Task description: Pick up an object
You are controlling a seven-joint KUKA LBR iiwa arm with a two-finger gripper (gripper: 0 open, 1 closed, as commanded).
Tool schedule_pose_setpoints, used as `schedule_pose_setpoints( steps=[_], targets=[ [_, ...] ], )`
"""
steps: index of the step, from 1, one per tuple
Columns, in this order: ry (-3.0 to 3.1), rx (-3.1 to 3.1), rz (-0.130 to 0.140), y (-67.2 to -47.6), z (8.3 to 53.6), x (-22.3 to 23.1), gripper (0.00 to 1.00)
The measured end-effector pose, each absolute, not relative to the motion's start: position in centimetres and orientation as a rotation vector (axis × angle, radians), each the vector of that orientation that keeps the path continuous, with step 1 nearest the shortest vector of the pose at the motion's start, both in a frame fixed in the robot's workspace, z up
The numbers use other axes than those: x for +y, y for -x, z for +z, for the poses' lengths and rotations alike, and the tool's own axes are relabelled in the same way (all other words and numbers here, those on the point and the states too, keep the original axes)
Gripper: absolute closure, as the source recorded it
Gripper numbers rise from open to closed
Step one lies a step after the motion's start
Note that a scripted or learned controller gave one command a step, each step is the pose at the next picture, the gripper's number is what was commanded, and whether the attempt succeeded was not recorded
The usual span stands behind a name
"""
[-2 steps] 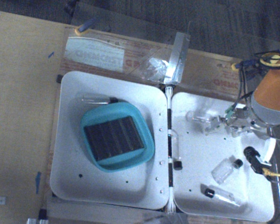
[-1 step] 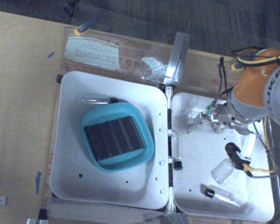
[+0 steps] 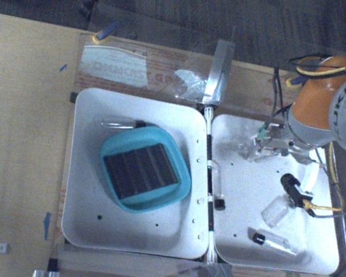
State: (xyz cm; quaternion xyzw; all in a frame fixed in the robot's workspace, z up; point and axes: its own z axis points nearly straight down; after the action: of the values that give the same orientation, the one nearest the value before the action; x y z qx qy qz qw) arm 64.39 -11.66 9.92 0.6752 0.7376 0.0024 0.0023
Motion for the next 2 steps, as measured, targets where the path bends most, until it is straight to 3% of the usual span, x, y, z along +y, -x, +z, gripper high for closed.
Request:
schedule_pose_setpoints(
  steps=[1, 2],
  targets=[
    [-2.119, 2.314, 0.006, -64.4, 9.9, -11.7, 0.00],
    [-2.122, 2.311, 0.002, -63.3, 8.8, -16.8, 0.00]
  ],
)
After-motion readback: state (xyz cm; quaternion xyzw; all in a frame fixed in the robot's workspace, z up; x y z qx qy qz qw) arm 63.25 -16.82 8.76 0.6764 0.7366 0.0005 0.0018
